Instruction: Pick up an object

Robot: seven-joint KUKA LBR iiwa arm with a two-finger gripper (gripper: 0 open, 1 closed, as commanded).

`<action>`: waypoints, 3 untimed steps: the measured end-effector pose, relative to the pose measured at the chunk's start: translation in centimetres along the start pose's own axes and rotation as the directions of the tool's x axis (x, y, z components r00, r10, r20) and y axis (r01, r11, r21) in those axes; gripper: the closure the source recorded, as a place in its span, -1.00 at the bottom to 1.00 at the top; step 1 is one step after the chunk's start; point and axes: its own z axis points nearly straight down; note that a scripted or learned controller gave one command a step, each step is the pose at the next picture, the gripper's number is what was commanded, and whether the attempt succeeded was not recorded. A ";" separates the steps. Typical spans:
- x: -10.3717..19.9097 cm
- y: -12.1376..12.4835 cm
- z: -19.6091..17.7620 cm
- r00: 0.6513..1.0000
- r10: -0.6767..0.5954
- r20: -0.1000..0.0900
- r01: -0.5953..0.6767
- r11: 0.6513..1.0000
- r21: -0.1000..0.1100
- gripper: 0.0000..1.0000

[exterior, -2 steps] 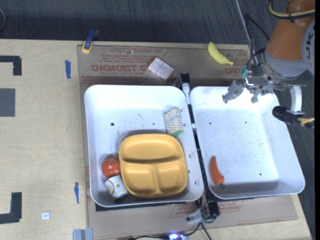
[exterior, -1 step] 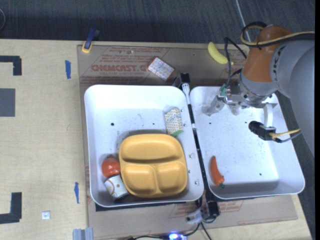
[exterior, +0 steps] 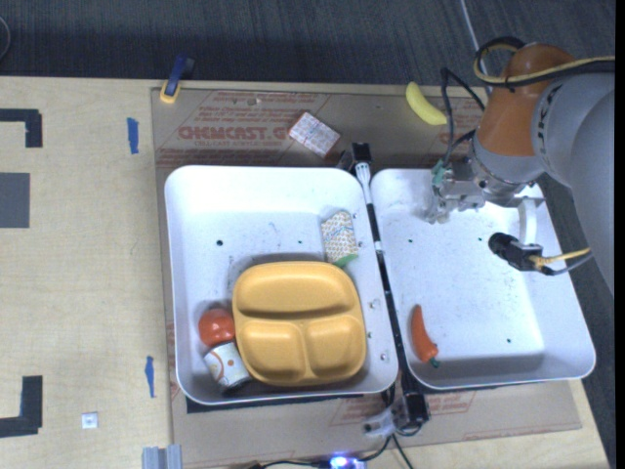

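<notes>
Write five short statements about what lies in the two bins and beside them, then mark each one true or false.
1. The yellow divided tray lies in the left bin. True.
2. The orange carrot-shaped toy lies in the left bin. False: it lies in the right bin, near its front-left corner.
3. The gripper is over the far part of the right bin. True.
4. The yellow banana lies inside the right bin. False: it lies on the board behind that bin.
5. A small patterned packet sits in the left bin, behind the tray's right corner. True.
</notes>
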 end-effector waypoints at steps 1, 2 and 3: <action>7.9 -3.5 -9.0 1.000 0.000 -0.002 0.000 1.000 0.003 1.00; 8.3 -10.2 -13.1 1.000 0.003 -0.002 -0.003 1.000 0.007 1.00; 9.8 -17.7 -12.8 1.000 0.003 -0.002 -0.003 1.000 0.006 1.00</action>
